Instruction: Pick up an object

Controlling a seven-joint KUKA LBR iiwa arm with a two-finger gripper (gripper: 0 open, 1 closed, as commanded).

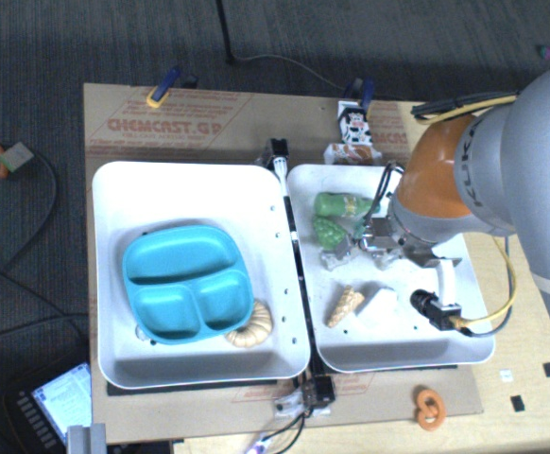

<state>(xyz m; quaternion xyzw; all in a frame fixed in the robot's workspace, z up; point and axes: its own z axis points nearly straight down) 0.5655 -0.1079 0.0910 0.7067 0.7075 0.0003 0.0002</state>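
The right bin (403, 356) holds two green objects, one at the back (339, 203) and a smaller one (329, 234) just in front of it. A beige, shell-like piece (345, 305) lies nearer the front. My gripper (373, 242) hangs low over the middle of this bin, right beside the green objects, with the orange wrist band (436, 183) above it. The arm's bulk hides the gripper's tips and whatever is under them.
The left bin (162, 183) holds a blue divided tray (188, 282) and a beige ribbed ring (252, 327) at the tray's front right corner. A black cable plug (432, 308) hangs from the arm over the right bin. A small orange ring (429, 407) lies on the bench in front.
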